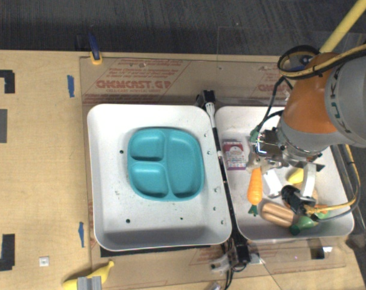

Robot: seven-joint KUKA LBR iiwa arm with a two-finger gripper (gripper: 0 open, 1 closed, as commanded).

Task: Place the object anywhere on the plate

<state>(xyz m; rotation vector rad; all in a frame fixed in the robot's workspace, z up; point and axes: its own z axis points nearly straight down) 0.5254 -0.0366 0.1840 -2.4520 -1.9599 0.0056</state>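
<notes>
A bench seen from above holds two shallow white bins side by side. The left bin (pixel 110 222) carries a teal plate (pixel 166 163) with three compartments, lying flat near the bin's middle. The right bin (pixel 340 225) holds a cluster of small things. A carrot (pixel 254 188), orange with a green end pointing toward the near side, lies just right of the divider between the bins. Far of it, close to the divider, rests a small card (pixel 233 154) with a red and white face. Near the bin's near edge lies a tan, bread-like roll (pixel 277 212), and just right of it a green piece (pixel 302 224). A yellow item (pixel 296 175) sits partly under the arm. The arm (pixel 328 110), grey with an orange band, reaches in from the right and hangs over the right bin. Its gripper (pixel 291 180) points down among the objects, beside the carrot; I cannot tell how the fingers stand, or whether anything is between them.
</notes>
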